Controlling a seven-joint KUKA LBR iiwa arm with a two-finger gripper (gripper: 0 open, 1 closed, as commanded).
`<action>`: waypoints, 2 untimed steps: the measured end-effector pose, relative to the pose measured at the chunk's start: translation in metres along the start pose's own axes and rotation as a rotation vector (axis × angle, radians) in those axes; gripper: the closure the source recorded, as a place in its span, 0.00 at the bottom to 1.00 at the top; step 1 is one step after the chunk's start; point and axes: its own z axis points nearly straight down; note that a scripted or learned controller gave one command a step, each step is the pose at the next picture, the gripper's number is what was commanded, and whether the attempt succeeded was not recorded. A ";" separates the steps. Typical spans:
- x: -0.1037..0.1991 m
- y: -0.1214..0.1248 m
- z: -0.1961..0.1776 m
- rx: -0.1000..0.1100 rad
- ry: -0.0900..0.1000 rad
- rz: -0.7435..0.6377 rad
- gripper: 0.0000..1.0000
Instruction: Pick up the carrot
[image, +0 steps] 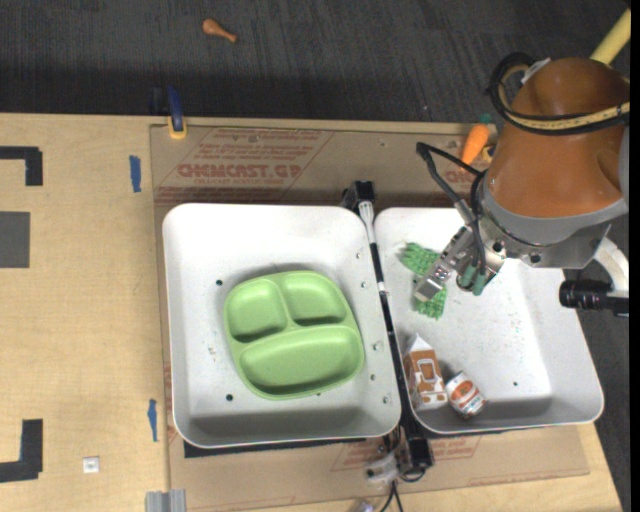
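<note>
camera view looks down on the worktop (80, 300) with its two white bins. the left bin (190, 250) carries a green divided plate (293, 333). the right bin (540, 370) carries green leafy pieces (418, 260) near its far left corner, and a small carton (425, 375) with a little can (464, 394) just beside it near the front left corner.

the carrot (476, 142) seems to be the orange piece with a green tip lying outside the bins, on the worktop just beyond the right bin's far rim and partly hidden by the arm. another small orange bit (218, 30) lies on the dark floor beyond the worktop's far edge; too small to name.

the hand (455, 268) hangs low over the leafy pieces, so it is over the wrong thing. whether its fingers are apart or together i cannot tell, and nothing is visibly held.

to do this step well, i judge it should lift clear of the greens, travel over the far rim, square up across the carrot's narrow width, then descend and close at mid-length. the rim close by could block a finger.
</note>
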 end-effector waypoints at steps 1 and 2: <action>-0.050 -0.058 0.091 0.001 0.003 -0.493 1.00; 0.006 0.028 0.101 -0.001 0.002 -0.486 1.00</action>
